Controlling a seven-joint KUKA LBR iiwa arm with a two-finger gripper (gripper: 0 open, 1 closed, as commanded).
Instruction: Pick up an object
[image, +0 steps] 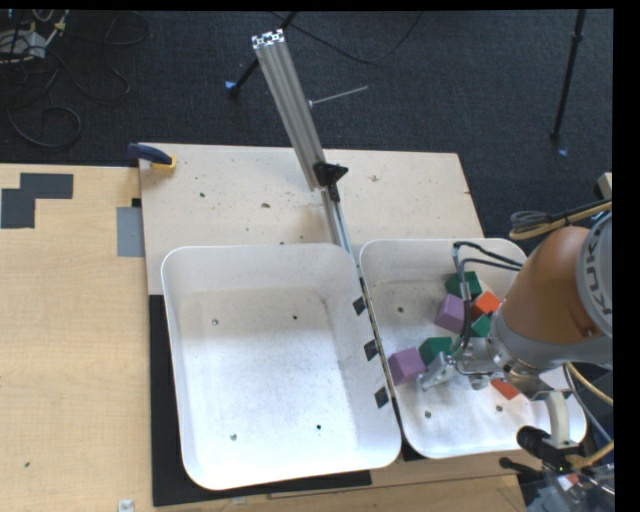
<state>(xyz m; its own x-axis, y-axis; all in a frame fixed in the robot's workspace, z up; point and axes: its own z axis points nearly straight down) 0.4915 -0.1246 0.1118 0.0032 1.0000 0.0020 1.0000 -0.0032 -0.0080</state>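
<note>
In the right bin (420, 270) lie several small blocks: a purple one (405, 364) near the divider, a second purple one (451, 313), a green block (435, 349), another green one (462, 285) at the back, and an orange block (487, 302). A red piece (506, 390) peeks out under the arm. My gripper (438, 375) reaches low into this bin from the right, its metal fingers just right of the purple block near the divider and below the green block. The view does not make clear whether anything sits between them.
The left bin (190, 300) lies beside the right one, split from it by a rim with black clips (371, 350). A slanted aluminium pole (295, 110) rises behind the bins. The arm's orange band (555, 290) overhangs the right bin's right side.
</note>
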